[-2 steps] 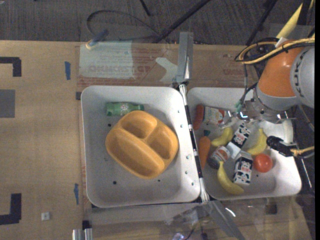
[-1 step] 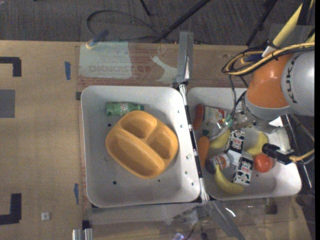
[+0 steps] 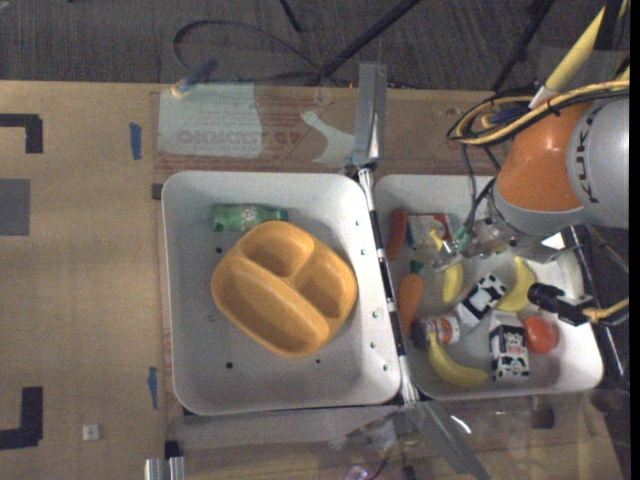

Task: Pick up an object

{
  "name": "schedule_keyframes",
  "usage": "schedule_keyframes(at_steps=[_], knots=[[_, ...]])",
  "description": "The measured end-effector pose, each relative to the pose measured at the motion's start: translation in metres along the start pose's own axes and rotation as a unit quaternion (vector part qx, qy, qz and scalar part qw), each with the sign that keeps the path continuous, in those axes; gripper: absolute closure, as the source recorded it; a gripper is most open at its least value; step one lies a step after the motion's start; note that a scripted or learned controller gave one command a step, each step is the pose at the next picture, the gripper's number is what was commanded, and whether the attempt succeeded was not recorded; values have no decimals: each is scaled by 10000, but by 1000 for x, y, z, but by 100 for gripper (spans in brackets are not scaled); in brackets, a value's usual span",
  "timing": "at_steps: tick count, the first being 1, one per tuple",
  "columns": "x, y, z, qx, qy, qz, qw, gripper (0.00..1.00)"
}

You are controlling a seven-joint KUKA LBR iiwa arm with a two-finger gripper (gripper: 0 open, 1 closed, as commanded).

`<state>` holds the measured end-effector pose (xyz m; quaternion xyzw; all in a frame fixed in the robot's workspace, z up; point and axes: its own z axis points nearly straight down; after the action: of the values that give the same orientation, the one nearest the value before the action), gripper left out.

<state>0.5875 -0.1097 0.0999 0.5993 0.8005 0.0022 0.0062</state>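
The right bin [image 3: 585,373] holds several toy foods. Two carrots [image 3: 410,298] lie along its left wall, one above the other. A long banana [image 3: 452,364] lies at the bottom, with a small can [image 3: 440,330] just above it. A cow-patterned carton [image 3: 510,354] and a red tomato [image 3: 540,334] sit at the lower right. A black-and-white block [image 3: 485,298] rests mid-bin between two smaller bananas [image 3: 452,282]. My gripper [image 3: 457,248] hangs low over the upper middle of this bin, beside a small red and yellow box [image 3: 428,230].
The left bin [image 3: 190,368] carries an orange divided plate [image 3: 284,286] and a green packet [image 3: 248,216] near its top wall. A metal divider [image 3: 385,288] separates the bins. The arm's orange band [image 3: 540,173] and cables overhang the right bin's top right corner.
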Motion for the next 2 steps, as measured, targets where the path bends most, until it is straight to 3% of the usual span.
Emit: schedule_keyframes(at_steps=[1,2], knots=[[13,-21,10,81,47,640,9979,100],[52,28,-133,59,29,883,9961,100]])
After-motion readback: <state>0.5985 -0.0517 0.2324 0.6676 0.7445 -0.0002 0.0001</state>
